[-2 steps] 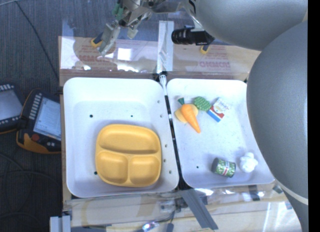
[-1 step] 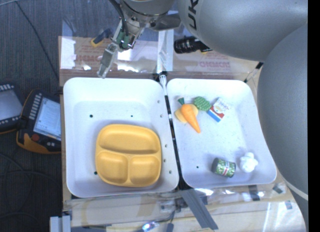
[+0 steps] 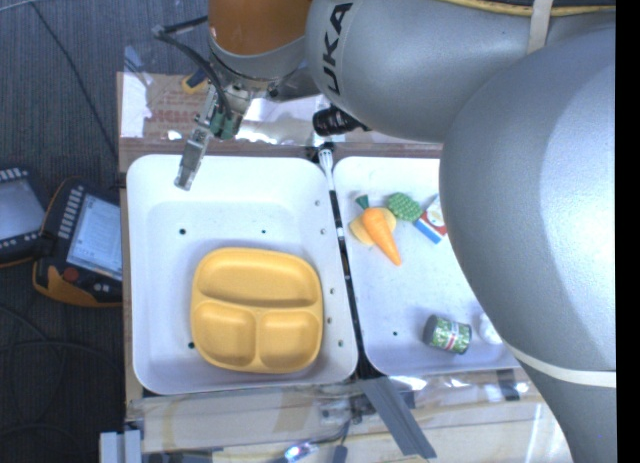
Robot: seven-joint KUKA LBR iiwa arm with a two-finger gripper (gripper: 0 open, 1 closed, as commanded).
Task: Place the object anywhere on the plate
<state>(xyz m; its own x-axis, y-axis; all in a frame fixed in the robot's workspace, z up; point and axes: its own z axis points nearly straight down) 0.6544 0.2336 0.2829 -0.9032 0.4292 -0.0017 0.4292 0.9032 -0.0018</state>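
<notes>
A: Where is the gripper?

B: The gripper (image 3: 187,173) hangs over the far left corner of the left bin (image 3: 160,351). Whether it is open or closed, I cannot tell; nothing shows in its grasp.

A: And the plate?

B: The yellow divided plate (image 3: 258,307) lies in the same bin, nearer the camera, apart from the gripper.

A: The objects?

B: Well apart, in the right bin (image 3: 400,351): a carrot (image 3: 381,232) beside a green item (image 3: 404,206), and a small can (image 3: 446,334) toward the near side.
</notes>
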